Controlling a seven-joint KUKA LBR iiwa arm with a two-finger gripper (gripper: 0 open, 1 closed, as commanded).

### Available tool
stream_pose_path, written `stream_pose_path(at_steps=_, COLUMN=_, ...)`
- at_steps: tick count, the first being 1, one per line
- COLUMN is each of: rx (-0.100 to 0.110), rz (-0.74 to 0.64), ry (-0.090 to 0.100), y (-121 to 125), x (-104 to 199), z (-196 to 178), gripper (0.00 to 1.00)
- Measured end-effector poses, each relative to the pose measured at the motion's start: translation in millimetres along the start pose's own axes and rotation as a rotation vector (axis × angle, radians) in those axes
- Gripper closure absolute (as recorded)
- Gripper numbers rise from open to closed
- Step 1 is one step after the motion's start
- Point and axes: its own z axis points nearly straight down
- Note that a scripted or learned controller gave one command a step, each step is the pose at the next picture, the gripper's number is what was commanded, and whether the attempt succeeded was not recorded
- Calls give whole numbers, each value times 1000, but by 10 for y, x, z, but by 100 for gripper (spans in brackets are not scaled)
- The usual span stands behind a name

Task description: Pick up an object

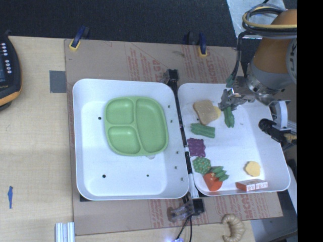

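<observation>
Camera view: tool pinches a green pod over the right bin.

End effector low, fingers downward

A black-and-orange handset lies left of the cardboard, perhaps a controller.

Faint red print runs across the cardboard sheet under the bins, too blurred to read.
</observation>
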Motion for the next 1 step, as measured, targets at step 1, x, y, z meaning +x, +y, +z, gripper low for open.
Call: stream_pose_path(at_steps=1, rx=0, rz=-3, ry=2, y=46, x=808, z=-340, gripper=100)
